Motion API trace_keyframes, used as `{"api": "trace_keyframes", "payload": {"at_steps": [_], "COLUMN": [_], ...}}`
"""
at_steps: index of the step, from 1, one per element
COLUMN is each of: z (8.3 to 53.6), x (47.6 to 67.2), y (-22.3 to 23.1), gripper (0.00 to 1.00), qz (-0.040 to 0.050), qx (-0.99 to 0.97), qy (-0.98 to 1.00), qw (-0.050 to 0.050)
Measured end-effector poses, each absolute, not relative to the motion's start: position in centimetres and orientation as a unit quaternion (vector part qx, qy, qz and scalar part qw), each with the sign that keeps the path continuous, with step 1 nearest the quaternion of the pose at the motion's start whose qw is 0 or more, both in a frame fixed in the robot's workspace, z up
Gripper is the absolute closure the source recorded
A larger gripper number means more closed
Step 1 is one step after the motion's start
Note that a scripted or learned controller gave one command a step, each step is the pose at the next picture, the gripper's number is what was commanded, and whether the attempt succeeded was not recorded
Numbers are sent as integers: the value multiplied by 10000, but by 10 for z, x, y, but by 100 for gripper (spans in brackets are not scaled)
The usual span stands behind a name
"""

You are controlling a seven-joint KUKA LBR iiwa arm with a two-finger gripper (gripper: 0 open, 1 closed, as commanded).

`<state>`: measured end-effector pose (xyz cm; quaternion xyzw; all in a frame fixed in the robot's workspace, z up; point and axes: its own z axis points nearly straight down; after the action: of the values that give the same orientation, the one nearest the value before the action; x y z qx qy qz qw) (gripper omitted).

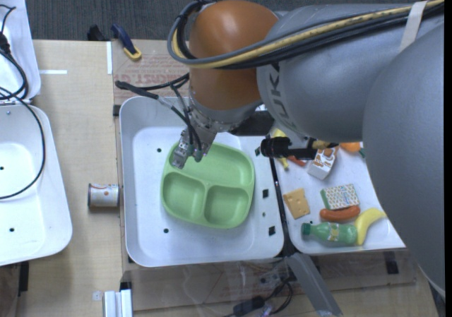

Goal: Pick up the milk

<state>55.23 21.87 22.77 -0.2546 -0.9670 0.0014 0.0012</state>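
The milk (323,163) is a small white and orange carton lying at the top of the right bin (393,239), close under the arm's grey body. My gripper (186,154) hangs over the left bin (141,167), just above the upper left corner of a green divided plate (209,188). It is well to the left of the milk, across the wall between the two bins. Nothing shows in the gripper.
The right bin also holds a cheese slice (297,202), a sandwich block (340,196), a red sausage (339,214), a banana (371,224) and a green bottle (330,234). A small can (104,195) lies on the bench left of the bins.
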Motion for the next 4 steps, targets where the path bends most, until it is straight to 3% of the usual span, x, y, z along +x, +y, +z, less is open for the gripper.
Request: {"api": "trace_keyframes", "payload": {"at_steps": [1,2,3,4], "z": [189,299,304,290], "x": [567,580,531,561], "y": [152,199,163,158], "gripper": [100,100,100,100], "qz": [20,5,12,11], "qx": [-2358,-1412,-1163,-1699], "qy": [-9718,-9900,-9932,-9855], "qw": [17,-2,12,7]}}
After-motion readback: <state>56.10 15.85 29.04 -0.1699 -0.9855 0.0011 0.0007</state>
